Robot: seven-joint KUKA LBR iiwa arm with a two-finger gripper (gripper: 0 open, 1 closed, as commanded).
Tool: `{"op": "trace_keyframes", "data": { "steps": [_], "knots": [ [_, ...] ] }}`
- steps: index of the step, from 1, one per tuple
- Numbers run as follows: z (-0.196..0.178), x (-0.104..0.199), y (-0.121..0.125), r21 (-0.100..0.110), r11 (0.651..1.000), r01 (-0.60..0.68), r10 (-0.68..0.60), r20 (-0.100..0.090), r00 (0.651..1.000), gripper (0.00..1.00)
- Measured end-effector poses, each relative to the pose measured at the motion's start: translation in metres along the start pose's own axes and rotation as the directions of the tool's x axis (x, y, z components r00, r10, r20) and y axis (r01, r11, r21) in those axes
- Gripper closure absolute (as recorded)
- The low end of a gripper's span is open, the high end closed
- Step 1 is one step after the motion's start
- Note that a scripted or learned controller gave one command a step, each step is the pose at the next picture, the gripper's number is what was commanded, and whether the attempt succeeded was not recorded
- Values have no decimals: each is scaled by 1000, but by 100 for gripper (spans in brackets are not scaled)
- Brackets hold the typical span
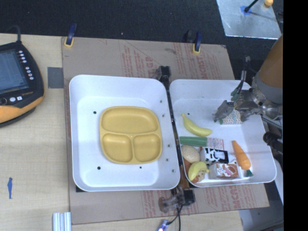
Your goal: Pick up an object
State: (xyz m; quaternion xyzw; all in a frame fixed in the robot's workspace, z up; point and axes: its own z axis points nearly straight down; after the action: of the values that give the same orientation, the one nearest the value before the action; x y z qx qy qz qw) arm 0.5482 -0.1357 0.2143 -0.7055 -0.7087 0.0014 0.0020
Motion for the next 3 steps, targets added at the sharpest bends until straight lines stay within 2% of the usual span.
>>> {"op": "trace_keyframes", "data": {
  "steps": [1, 2, 3],
  "knots": [
    [58, -60, -58, -1, 1000, 0, 0, 2, 1000, 0],
    [110, -52, -64, -6, 1000, 0, 0, 1, 1000, 0],
    [100, -53, -63, -5, 1000, 7, -7, 3, 1000, 100]
  ]
}}
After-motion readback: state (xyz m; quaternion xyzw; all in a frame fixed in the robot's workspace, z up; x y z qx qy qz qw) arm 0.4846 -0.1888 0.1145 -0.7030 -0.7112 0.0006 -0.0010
